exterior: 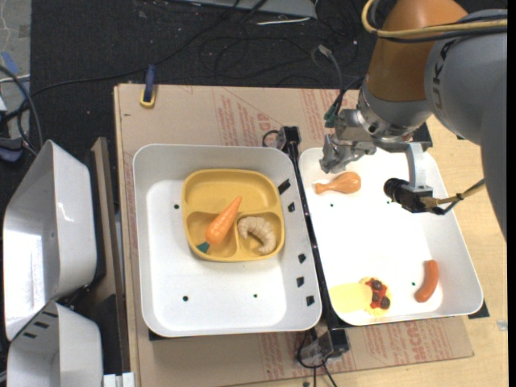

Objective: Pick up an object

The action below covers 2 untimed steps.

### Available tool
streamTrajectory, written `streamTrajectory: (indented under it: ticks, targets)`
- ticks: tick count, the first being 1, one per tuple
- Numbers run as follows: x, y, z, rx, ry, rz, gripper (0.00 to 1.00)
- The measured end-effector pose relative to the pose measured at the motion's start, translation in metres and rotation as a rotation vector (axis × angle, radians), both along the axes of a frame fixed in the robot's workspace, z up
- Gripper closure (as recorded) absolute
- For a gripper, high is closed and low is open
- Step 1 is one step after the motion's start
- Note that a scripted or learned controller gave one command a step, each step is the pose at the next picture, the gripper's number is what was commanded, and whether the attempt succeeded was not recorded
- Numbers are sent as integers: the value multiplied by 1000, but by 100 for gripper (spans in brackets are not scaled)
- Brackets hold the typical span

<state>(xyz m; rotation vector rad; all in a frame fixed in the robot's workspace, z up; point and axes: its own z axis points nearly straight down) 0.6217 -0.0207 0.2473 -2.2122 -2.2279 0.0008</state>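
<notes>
A toy chicken drumstick (pixel 339 185) is seen lying in the right bin (pixel 451 252), just beneath the gripper (pixel 334 165), whose grip state cannot be told; it is judged light, rigid, smooth, best taken across its thick end

My inventory: two glossy white plastic bins (pixel 161 216); matt yellow plastic divided plate (pixel 197 192); smooth orange plastic carrot (pixel 224 219); my glossy orange wrist band (pixel 411 47); matt brown cardboard sheet (pixel 234 111).

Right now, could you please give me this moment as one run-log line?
claw: over right bin, by drumstick | nothing seen held | left bin: yellow plate, carrot, shrimp
</notes>
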Motion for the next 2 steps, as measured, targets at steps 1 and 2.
streamTrajectory:
  ticks: [1,2]
  targets:
    - [8,52,-14,-1,-1,0,100]
    - [14,107,-25,-1,-3,0,100]
